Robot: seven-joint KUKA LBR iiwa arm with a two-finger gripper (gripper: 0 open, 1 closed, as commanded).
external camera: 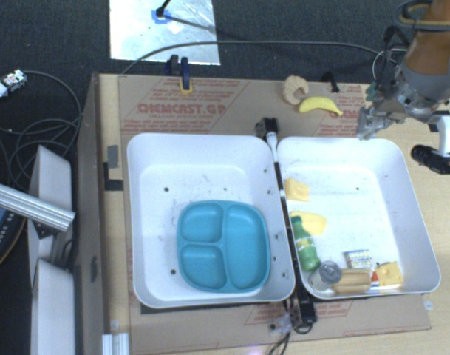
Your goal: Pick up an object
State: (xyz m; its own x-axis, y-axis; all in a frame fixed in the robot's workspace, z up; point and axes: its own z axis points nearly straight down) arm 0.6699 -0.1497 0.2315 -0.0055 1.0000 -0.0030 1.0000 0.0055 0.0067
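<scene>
Divided plate (223, 245) in left bin (147, 161); food items clustered near front of right bin (387, 168); banana (319, 106) behind bins.

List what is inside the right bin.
The right bin holds a pale yellow wedge, a yellow piece, a green bottle, a grey round item, a tan stick, a small packet and a cheese wedge. What lies beneath that pile is covered.
</scene>
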